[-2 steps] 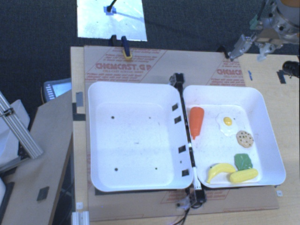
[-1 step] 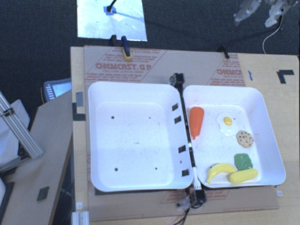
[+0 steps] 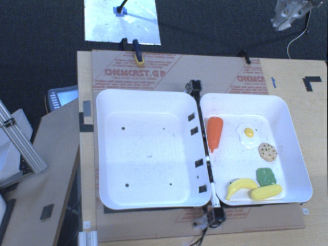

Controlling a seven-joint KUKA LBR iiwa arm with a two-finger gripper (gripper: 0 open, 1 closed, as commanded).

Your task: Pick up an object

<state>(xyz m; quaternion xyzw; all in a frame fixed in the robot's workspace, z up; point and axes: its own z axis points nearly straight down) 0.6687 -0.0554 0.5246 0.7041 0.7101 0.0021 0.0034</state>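
Note:
The right bin [image 3: 287,109] holds several toy foods. An orange carrot [image 3: 214,132] lies near its left wall, pointing toward the front. A fried egg [image 3: 248,134] sits in the middle, with a round cookie [image 3: 267,151] just to the right and in front of it. At the front lie a green piece [image 3: 265,176], a yellow banana [image 3: 239,186] and a yellow oblong piece [image 3: 266,191]. My gripper [image 3: 285,13] hangs at the top right of the view, beyond the bench's far edge and well away from both bins, with nothing seen in it.
The left bin [image 3: 107,137] stands beside the right one, joined along a black-clipped divider [image 3: 201,142]. Both rest on a cardboard sheet [image 3: 174,70]. A shiny metal plate [image 3: 121,13] lies on the floor beyond the bench. A cable [image 3: 297,40] trails below the gripper.

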